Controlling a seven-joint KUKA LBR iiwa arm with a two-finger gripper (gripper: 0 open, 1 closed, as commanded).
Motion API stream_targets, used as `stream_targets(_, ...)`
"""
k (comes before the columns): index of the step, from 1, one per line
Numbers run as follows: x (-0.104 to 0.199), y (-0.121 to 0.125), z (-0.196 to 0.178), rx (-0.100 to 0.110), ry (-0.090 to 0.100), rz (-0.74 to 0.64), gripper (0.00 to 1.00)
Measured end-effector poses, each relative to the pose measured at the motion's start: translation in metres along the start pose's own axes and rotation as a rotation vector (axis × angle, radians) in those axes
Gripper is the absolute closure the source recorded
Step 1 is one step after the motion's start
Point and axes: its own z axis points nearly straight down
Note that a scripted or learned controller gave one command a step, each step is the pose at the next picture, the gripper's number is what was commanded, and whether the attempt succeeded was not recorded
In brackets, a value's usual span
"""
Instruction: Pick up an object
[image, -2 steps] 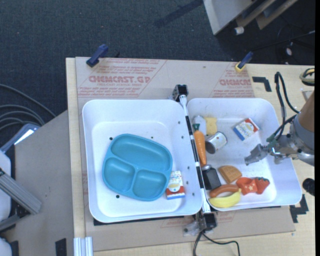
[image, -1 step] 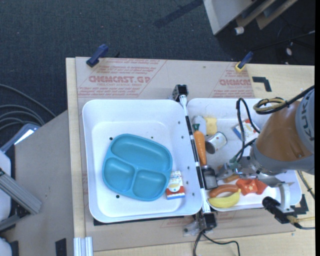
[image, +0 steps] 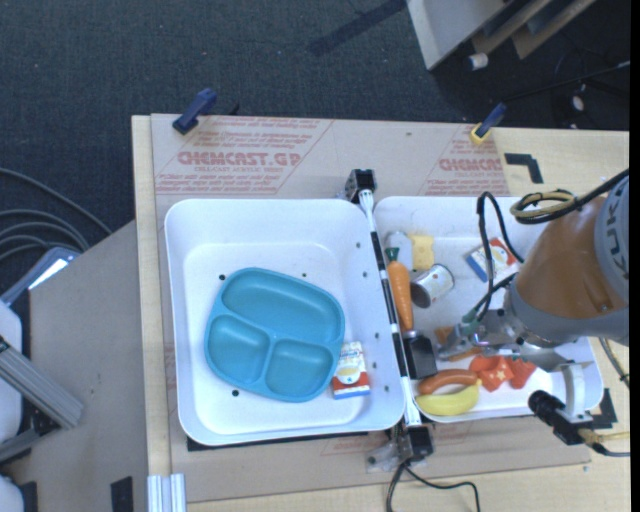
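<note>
The right bin (image: 450, 213) holds several toy foods. A carrot (image: 400, 290) lies along its left wall, with a yellow block (image: 423, 248) and a grey can (image: 432, 285) beside it. A red pepper (image: 502, 372), an orange sausage-like piece (image: 448, 381) and a yellow banana (image: 447, 402) lie near the front. A small white and blue packet (image: 481, 262) sits further back. My gripper (image: 468, 335) reaches in low from the right, just above the red pepper and right of the carrot's lower end. The arm's orange band (image: 565, 270) covers the bin's right part.
The left bin (image: 185, 300) holds a blue divided plate (image: 273, 333) and a small carton (image: 350, 368) at its front right. A black divider rail (image: 385, 290) runs between the bins. Clamps (image: 193, 110) sit on the board's back edge.
</note>
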Motion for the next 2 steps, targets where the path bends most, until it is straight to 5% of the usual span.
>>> stream_targets(1,0.058,0.097,-0.09,0.002,0.002,-0.002,1.0)
stream_targets(2,0.107,0.052,-0.151,0.003,0.002,-0.003,1.0)
